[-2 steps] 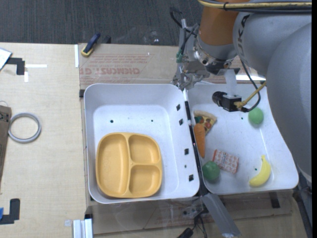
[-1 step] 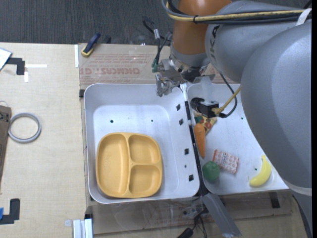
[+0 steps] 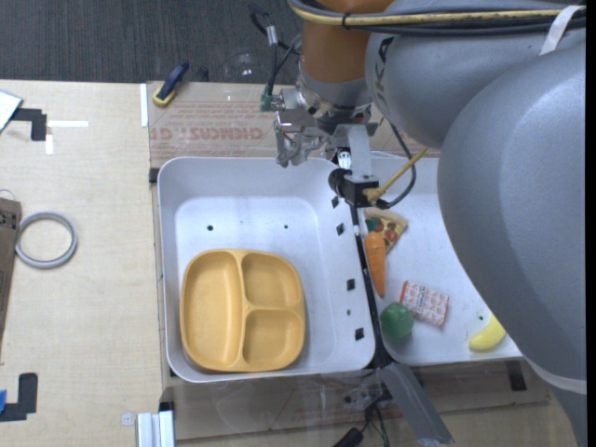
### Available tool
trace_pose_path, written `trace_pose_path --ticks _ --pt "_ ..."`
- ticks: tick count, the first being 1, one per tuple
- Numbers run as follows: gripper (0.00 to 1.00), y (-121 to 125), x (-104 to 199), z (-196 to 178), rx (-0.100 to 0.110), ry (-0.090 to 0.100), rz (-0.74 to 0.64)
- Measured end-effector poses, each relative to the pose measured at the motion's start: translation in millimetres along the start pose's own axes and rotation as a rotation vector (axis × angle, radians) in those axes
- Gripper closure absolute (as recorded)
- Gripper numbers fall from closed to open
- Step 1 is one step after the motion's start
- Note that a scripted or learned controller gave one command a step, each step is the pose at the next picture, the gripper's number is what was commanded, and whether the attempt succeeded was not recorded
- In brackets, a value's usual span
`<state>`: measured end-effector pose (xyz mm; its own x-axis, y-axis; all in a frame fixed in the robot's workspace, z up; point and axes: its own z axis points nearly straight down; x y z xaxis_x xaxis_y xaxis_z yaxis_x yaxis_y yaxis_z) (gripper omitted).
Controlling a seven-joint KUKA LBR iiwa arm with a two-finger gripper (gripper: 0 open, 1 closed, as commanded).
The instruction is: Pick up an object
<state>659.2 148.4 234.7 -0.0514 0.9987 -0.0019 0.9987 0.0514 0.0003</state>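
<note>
My gripper (image 3: pixel 300 147) hangs over the back rim of the left bin (image 3: pixel 169 250), with nothing seen in it. A yellow divided plate (image 3: pixel 244 310) lies in that bin's front half. The right bin (image 3: pixel 445 250) holds an orange carrot (image 3: pixel 374 259) along its left wall. A pizza slice toy (image 3: pixel 388 227) lies just behind the carrot. Nearer the front are a green round fruit (image 3: pixel 397 320), a red and white packet (image 3: pixel 425 304) and a yellow banana (image 3: pixel 486 336). The arm's grey bulk hides much of the right bin.
A roll of grey tape (image 3: pixel 42 239) lies on the wooden bench to the left. A blue-handled tool (image 3: pixel 171 82) and a cardboard sheet (image 3: pixel 219 127) sit behind the left bin.
</note>
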Motion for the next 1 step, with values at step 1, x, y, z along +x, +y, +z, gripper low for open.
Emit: trace_pose_path --ticks 1 --pt "1.0 3.1 61.4 -4.1 0.0 0.0 -0.135"
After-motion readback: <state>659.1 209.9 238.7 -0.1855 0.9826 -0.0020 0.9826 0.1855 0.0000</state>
